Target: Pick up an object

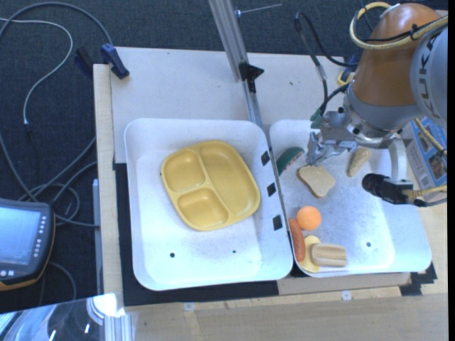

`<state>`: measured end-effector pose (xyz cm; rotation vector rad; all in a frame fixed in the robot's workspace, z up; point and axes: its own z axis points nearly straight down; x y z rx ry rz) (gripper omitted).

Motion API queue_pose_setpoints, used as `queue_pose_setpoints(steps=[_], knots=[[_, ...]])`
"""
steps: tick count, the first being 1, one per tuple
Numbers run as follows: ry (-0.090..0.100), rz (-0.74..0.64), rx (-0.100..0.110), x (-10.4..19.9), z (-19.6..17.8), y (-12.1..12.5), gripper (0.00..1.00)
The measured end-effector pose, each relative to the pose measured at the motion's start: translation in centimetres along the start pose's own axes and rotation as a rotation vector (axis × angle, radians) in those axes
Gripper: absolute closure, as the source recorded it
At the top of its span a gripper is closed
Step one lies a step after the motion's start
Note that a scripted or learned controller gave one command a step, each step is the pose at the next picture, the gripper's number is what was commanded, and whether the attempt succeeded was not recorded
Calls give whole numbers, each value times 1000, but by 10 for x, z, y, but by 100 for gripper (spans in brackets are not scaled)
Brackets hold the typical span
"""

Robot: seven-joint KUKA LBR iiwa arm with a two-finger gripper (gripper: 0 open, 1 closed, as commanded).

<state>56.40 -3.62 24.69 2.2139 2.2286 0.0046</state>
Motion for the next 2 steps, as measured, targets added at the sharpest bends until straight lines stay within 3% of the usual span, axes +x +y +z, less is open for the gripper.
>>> queue_pose_setpoints(steps=[2], knots=[[1,-2,2,108,4,-5,100]])
